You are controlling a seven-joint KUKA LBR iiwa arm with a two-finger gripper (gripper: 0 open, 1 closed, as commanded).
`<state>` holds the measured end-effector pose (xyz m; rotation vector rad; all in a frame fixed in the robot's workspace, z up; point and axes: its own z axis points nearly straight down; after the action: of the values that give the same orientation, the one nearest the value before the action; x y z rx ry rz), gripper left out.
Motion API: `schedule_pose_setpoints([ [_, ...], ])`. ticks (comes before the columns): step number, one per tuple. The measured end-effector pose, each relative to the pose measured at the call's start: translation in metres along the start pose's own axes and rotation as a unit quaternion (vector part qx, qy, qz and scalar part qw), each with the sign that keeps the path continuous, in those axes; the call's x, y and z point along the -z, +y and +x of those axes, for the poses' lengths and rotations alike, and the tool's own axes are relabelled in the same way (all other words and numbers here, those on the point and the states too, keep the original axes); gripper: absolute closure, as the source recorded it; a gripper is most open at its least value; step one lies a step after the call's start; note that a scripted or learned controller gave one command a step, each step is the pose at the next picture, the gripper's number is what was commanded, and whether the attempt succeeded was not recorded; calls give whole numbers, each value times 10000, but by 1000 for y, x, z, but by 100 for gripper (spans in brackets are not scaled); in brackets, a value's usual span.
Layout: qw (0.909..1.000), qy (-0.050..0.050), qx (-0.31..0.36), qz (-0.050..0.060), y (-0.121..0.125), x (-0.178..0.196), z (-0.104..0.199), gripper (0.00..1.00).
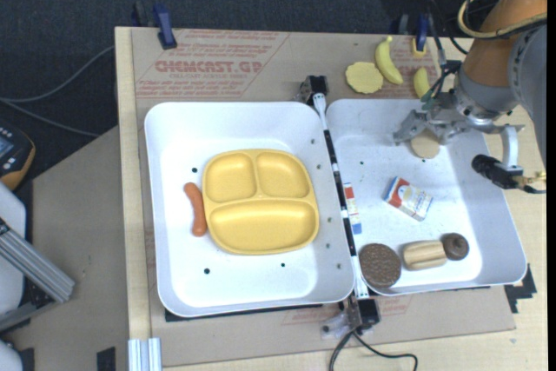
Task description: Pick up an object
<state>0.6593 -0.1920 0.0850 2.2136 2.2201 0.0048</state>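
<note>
Objects for picking lie in the right bin (495, 265): a tan round piece (426, 147) sits directly under the gripper (427, 128), whose grey fingers (407, 131) splay apart above it without closing on it. Toward the camera from the gripper lies a small red-and-white packet (407, 197), and farther that way a tan cylinder (424, 255), a brown doughnut (454, 247) and a dark round cookie (380, 264). Well off to the gripper's far side, the left bin (165, 187) holds a yellow divided plate (259, 201) and an orange sausage (195, 208).

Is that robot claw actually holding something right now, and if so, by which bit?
It cannot be told. The gripper sits low over a small tan round object in the right bin, hiding any contact.
</note>
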Motion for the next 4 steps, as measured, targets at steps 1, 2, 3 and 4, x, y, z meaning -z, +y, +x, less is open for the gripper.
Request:
schedule_pose_setpoints([
  [1, 10000, -2, -2, 5, -1, 11, 0, 100],
  [2, 10000, 4, 6, 60, 7, 1, 58, 100],
  [3, 10000, 11, 19, -23, 11, 108, 120, 100],
  [4, 10000, 15, -25, 50, -41, 122, 110, 100],
])
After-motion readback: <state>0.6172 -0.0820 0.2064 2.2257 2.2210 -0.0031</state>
